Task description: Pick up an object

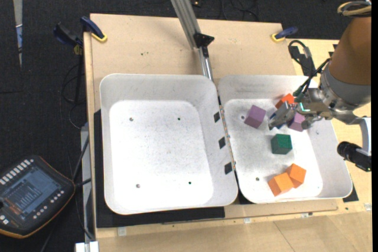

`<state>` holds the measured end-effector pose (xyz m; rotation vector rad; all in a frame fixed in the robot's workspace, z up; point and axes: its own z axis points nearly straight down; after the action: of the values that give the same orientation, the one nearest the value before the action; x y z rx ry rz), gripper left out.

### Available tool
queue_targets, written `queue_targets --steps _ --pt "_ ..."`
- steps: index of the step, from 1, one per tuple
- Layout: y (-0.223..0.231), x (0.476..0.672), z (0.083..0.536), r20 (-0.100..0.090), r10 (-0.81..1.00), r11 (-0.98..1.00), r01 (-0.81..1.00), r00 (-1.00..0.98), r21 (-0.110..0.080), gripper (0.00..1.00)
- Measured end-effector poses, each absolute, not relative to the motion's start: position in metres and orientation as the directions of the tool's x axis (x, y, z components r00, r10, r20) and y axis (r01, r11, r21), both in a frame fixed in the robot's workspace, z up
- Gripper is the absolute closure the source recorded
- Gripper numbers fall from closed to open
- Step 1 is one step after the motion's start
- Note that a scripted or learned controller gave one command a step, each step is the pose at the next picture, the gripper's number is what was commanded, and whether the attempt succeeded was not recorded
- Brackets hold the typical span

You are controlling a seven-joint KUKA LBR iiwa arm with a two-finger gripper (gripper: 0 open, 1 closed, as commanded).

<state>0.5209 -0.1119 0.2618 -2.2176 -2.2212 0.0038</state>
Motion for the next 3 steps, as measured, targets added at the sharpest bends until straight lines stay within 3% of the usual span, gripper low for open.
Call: queue_targets --steps 1,3 --pt "-0.112 0.522 0.264 0.000 1.000 0.000 1.000 0.000 0.000 0.00" --pt "-0.119 0.523 0.139 0.001 1.000 -0.002 1.000 0.002 -0.007 0.00"
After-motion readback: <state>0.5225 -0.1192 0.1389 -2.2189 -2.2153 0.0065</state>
